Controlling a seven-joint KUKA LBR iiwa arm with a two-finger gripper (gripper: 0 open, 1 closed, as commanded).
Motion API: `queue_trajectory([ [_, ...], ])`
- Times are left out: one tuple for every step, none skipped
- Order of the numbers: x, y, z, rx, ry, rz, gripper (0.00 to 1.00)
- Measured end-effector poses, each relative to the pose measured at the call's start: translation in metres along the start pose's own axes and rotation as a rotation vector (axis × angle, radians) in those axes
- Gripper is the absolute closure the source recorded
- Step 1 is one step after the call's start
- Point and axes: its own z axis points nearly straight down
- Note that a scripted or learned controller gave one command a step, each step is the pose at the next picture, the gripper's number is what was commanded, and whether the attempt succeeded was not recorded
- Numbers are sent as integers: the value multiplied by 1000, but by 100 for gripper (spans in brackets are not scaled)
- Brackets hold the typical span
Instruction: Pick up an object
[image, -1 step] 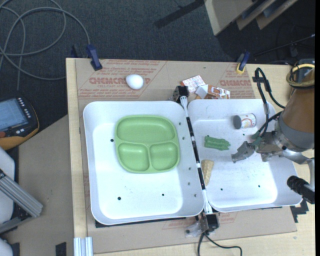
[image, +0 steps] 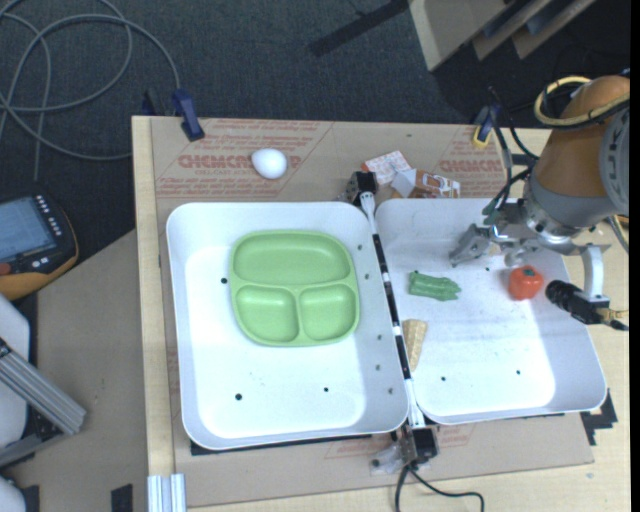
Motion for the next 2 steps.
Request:
queue_trajectory([
  [-61,-8,10,-1,-2,1,0],
  [-54,-28,56,2,1,1,0],
])
